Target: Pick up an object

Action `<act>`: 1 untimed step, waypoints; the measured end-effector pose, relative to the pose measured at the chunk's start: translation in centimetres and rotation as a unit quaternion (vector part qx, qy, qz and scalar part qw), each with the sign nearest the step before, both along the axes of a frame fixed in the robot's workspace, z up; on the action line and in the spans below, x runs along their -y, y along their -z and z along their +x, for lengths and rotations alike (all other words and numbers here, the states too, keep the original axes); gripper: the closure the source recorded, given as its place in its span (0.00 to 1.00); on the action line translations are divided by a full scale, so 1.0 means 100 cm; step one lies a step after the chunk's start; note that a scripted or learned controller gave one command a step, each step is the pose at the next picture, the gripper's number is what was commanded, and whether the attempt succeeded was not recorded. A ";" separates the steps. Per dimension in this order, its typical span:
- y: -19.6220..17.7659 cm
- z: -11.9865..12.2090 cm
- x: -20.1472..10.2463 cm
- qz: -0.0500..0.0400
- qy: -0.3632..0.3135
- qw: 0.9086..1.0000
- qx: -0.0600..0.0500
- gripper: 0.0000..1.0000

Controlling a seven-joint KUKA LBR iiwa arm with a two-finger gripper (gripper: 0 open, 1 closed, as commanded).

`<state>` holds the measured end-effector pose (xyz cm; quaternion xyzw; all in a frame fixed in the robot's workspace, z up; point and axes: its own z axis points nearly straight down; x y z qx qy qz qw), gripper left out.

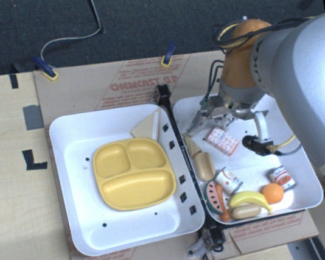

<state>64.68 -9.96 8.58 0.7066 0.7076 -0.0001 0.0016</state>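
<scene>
Grey arm (306,102) with its orange band (240,61) fills the right side, reaching down over the right bin (304,186). Gripper (219,117) sits low over that bin's back-left part, next to the divider; can't tell its state from this angle.

Right bin contents, relative to the gripper:
- red-and-white checked packet (222,141) just below the gripper, touching or nearly so, contact unclear
- tan bread-roll-like piece (203,165) further toward the front, along the divider
- small white can (228,180) beyond that
- watermelon slice (214,196), banana (248,199), orange (273,193), second small can (281,178) and a sausage-shaped item (245,211) clustered at the front edge, well away from the gripper

No object visibly gripped.

Left bin (77,190), across the divider from the gripper: yellow three-compartment plate (134,173) lying flat in the middle, beige wedge (147,125) leaning in the back-right corner, touching the plate's rear rim.
</scene>
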 end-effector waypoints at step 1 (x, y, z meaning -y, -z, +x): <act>-0.001 -0.036 -0.003 -0.001 0.001 1.000 0.001 0.00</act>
